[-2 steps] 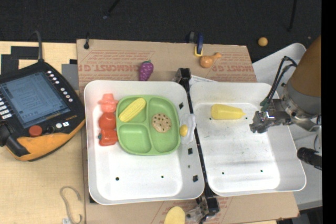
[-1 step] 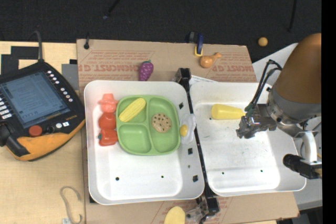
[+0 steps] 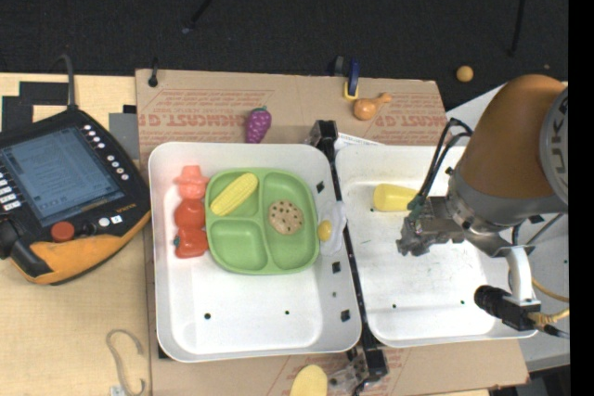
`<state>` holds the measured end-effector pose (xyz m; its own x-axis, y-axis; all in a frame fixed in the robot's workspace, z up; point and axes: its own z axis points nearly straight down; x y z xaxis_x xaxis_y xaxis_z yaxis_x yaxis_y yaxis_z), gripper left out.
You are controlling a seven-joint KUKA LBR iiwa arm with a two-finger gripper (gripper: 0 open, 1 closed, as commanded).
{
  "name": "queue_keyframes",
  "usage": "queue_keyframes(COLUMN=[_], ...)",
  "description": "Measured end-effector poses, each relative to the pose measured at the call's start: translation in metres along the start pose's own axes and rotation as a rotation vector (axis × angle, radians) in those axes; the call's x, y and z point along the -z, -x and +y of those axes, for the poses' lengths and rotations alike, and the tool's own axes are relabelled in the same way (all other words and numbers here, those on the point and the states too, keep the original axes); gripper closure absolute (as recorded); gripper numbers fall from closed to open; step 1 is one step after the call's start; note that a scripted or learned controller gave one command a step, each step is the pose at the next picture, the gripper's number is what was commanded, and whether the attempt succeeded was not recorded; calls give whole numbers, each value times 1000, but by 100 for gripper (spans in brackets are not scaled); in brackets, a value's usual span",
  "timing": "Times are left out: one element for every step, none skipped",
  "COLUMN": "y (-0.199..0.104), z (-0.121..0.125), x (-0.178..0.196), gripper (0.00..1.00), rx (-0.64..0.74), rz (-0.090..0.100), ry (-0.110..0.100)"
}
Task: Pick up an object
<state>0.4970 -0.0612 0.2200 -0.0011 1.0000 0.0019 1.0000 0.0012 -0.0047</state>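
Hovering end effector (image 3: 414,236) beside yellow block (image 3: 393,198)

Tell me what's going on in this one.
The arm reaches in over the right bin, its gripper low beside a yellow object near the bin's back. Nothing shows between its fingers. The left bin holds a green tray with corn and a cookie, plus a red toy.

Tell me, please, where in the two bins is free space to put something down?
Left bin: the bare floor below the green tray, toward the near rim. Right bin: the near half, below the pincer. Crowded: the left bin's far half, with tray and red toy; the yellow block beside the pincer.
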Motion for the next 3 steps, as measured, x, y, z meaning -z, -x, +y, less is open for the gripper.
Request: queue_keyframes(y=[6,5,16], z=[-3,-5,-5], x=[17,-4,13], gripper=[100,100,100], rx=[-4,-2,-2], rz=[-1,-1,-2], ry=[4,-1,3])
